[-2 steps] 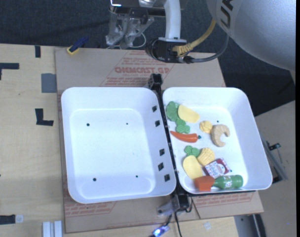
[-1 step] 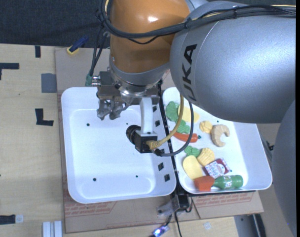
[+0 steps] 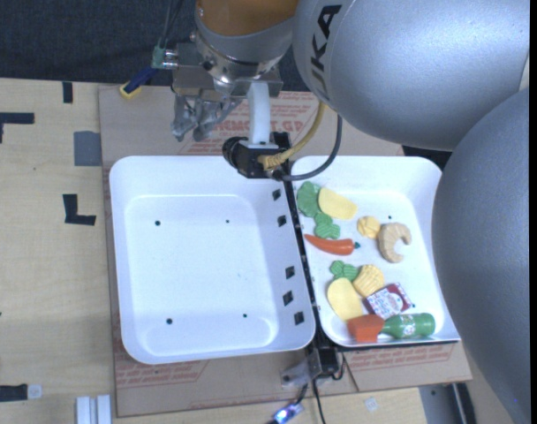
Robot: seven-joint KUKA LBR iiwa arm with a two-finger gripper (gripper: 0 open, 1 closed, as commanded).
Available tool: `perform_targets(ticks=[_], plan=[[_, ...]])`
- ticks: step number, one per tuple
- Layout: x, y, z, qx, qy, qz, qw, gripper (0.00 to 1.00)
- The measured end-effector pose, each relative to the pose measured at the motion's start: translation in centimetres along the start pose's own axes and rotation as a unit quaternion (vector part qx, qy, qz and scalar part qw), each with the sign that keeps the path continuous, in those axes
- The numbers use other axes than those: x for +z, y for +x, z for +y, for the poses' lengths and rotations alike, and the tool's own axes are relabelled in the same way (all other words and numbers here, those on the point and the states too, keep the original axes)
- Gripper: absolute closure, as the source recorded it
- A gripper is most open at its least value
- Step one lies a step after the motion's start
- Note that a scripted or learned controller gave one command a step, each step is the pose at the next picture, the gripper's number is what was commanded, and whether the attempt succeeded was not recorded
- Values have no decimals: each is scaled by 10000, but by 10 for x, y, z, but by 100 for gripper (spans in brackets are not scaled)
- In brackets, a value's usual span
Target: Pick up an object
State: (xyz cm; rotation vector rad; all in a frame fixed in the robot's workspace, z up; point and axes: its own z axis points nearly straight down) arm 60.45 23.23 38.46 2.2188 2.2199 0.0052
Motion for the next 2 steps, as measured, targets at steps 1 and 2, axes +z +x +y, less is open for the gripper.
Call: perform_targets(ticks=[1, 2], plan=[[-123, 1, -22, -18, -35, 26, 10000, 100], [-144, 0, 43, 6, 4, -4, 10000, 100]])
